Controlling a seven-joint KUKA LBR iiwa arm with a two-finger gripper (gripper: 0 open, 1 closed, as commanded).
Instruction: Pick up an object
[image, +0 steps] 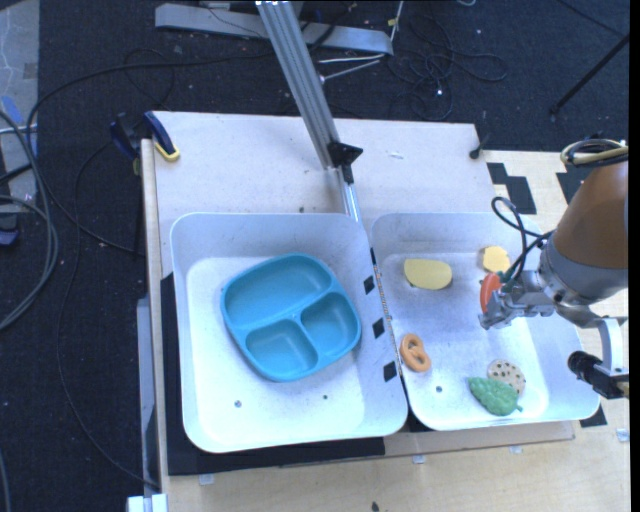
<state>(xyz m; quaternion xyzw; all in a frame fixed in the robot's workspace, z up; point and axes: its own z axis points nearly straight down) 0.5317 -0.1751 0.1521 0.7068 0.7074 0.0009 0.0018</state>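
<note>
My bench (420, 140) is a pale board, squared off, sitting on a dark floor (80, 350) strewn with black cables (70, 200). Two shallow white bins rest directly on the board, side by side and touching along their inner walls. The left bin (200, 400) takes up the larger share; the right bin (455, 235) sits nearest my arm. A black mat (172, 440) peeks out from under the left bin along its near and left edges. At the board's far left corner a clamp with a yellow tip (160, 145) grips the edge. A slanted metal pole (305, 85) comes down to the board just behind the bins, where they meet.
</note>
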